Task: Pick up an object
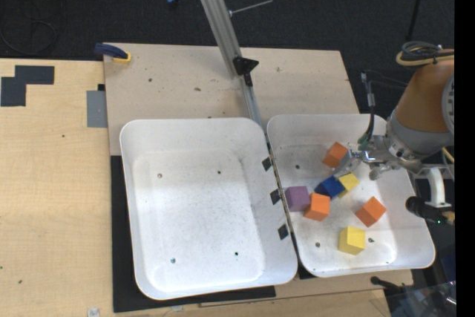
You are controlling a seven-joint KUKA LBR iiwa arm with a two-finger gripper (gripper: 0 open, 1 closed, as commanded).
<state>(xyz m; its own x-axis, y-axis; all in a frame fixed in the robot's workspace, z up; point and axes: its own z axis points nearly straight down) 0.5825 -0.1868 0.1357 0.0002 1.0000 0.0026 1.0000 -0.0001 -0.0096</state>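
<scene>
Right-hand bin point(415, 252) holds all the blocks, lower right of frame. Cluster near its middle: orange cube point(335, 154) uppermost, small yellow block point(348, 181) just below it, touching the blue cube point(330, 188). Purple cube point(297, 197) sits at the bin's left wall, with a second orange cube point(318, 206) just beside it on the right. Third orange cube point(370, 211) lies further right, apart from the cluster; larger yellow cube point(352, 240) is lowest, near the front wall.

Gripper point(361, 157) is down in the bin, just right of the upper orange cube and above the small yellow block. Cannot tell whether the jaws are released or clenched; nothing visibly between them. Arm point(423, 104) enters from the right edge, orange band above the wrist.

Left-hand bin point(141, 152) sits alongside, centre-left of frame. Both bins rest on the desk point(178, 78). Slanted aluminium rail point(219, 11) runs from top centre down to the gap between bins. Blue-yellow clamp point(113, 52) at the desk's upper-left corner.
</scene>
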